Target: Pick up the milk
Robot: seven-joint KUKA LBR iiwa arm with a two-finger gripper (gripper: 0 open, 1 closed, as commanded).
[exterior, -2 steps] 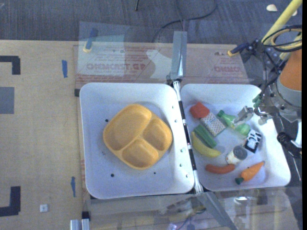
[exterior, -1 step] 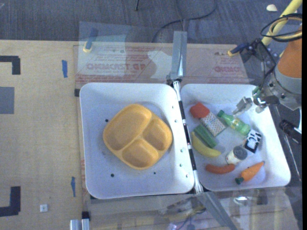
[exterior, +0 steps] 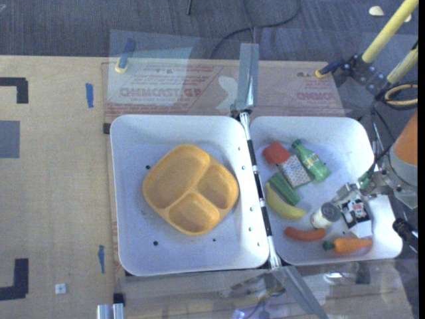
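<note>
I think the milk [exterior: 360,218] is the small white carton with black and red marks. It lies in the lower right of the right bin [exterior: 345,128], close to the bin's right wall. A carrot [exterior: 350,245] lies just below it, and a small round tin [exterior: 327,215] sits just to its left.

The milk looks light to me. Its sides look stiff, but I think they could dent if I squeeze hard. It also looks smooth, so it may slip. I would take hold of it across its two long flat sides, near the middle. I would keep away from the tin and the carrot.

The arm [exterior: 406,148] comes in from the right edge of the frame, at about middle height, and leans down and to the left. The hand [exterior: 348,196] is low in the bin, right at the upper left end of the milk. It may be touching the milk, but I am not sure. I cannot tell how far open the hand is, or if it has hold of anything.
</note>
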